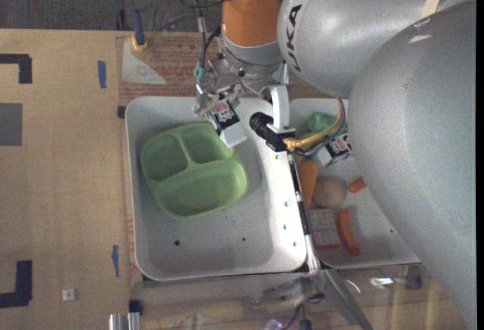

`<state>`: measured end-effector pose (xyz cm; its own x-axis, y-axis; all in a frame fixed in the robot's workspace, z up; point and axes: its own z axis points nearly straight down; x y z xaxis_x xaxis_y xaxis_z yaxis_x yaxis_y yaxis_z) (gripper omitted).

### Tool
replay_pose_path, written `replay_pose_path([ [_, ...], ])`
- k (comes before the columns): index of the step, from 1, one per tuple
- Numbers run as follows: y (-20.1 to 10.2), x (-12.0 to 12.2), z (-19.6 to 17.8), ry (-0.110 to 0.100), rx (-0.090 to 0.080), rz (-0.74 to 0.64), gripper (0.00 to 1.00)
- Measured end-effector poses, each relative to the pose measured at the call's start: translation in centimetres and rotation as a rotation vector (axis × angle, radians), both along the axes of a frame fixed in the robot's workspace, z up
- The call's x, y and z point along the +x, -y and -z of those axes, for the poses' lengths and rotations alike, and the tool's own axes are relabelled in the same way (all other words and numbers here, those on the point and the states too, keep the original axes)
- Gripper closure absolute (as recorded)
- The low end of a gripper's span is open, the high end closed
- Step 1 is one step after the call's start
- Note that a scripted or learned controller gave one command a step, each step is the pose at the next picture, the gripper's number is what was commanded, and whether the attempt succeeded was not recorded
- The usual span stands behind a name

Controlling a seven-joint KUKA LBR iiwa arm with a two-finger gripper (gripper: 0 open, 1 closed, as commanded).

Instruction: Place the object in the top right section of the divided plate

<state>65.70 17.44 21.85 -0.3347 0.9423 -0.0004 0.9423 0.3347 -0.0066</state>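
Divided green plate [194,169] is laid in the left bin [219,249]; the hand [215,110] is positioned above its upper rim, finger state indiscernible.

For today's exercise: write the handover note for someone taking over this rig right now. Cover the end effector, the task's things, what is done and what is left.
End effector: over the top right edge of the green divided plate in the left bin; whether it holds anything cannot be told.
Plate: its sections look bare.
Right bin: carrot, round beige item, orange sausage-like piece, other toy food.
Done: no object visibly placed.
Left: confirm a grasp, then put the object in the plate's top right section.
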Motion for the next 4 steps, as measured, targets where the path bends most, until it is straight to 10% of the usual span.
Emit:
replay_pose_path([
  [2, -2.7, -1.0, 0.6, 0.001, 0.002, -0.203, 1.00],
  [4, 2.7, 0.9, 5.7, 0.000, 0.001, -0.042, 1.00],
])
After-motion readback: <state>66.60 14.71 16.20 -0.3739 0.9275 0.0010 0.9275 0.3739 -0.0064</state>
